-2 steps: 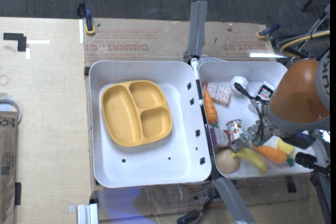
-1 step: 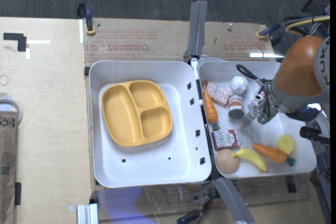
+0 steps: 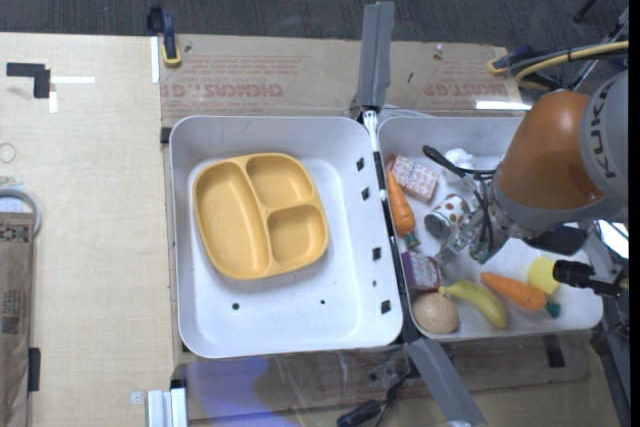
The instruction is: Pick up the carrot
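Carrots — one (image 3: 400,205) by the right bin's (image 3: 500,123) left wall, another (image 3: 514,291) beside the banana (image 3: 478,300). Hand (image 3: 470,233) hovers between them; its state I cannot tell. Approach step — next, descend onto one.

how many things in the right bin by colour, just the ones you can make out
orange: 2, carrot by the left wall, carrot near the front
yellow: 2, banana, small yellow item
tan: 1, round item
pink-red: 1, packet
total: 6; items under the arm are unclear

Orange carrot (image 3: 400,205) along right bin's left wall
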